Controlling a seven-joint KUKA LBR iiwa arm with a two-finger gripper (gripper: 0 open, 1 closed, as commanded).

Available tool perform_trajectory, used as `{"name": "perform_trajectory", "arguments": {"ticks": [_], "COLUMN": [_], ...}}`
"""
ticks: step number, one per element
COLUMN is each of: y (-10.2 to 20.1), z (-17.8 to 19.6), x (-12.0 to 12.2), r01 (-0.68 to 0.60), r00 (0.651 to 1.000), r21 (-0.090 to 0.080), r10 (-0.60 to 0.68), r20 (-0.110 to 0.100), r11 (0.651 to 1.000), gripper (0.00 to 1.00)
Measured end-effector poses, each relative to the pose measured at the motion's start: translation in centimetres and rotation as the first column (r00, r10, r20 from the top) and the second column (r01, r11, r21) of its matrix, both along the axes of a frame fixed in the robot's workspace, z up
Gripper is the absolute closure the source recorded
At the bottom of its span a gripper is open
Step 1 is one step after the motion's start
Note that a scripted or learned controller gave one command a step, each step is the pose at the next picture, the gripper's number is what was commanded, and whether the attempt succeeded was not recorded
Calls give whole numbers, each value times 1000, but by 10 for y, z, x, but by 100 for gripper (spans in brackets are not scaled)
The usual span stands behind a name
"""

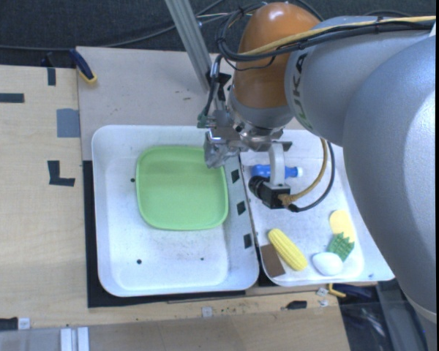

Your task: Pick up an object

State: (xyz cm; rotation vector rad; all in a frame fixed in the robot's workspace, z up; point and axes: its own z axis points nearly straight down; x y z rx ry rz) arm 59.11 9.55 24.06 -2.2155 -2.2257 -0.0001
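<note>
A light green square plate (pixel 181 189) lies flat in the left white bin (pixel 113 218). The arm reaches in from the right, its orange wrist band above the divide between the bins. My gripper (pixel 218 152) hangs over the plate's upper right corner, close to the bin's inner wall. The right bin (pixel 351 265) holds a yellow corn cob (pixel 287 248), a white egg-shaped item (pixel 326 263), a yellow and green toy (pixel 342 234) and a blue bottle (pixel 271 171) partly hidden behind the wrist.
A small brown piece (pixel 271 260) lies at the right bin's near left corner. A grey metal pole (pixel 186 28) slants up behind the bins. Cables loop at the back. The large grey arm covers the right bin's far side.
</note>
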Motion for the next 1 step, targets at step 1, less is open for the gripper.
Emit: {"name": "perform_trajectory", "arguments": {"ticks": [1], "y": [-2], "z": [0], "x": [0], "r01": [4], "r00": [1000], "r21": [-1], "r10": [-4], "r20": [0], "r11": [1000], "gripper": [0]}}
